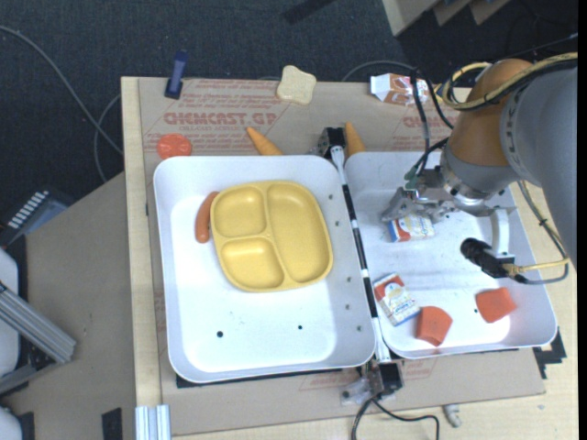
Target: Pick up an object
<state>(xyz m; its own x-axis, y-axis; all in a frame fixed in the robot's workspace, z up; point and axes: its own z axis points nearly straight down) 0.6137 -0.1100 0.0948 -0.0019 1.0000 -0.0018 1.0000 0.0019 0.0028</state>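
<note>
1. While the hot dog (202,218) lies beside the yellow tray (271,235) in the left bin (275,356), nothing is seen lifted.
2. Gripper (415,211) is lowered onto a carton (409,229) in the right bin (459,269); jaw state can't be told.
3. Grasp & lift are judged still to be done.

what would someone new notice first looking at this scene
The yellow divided plate sits in the left bin, with a hot dog along its left side. The grey arm with its orange band reaches into the right bin, its gripper just above a small carton. Two red blocks lie near that bin's front edge.
</note>
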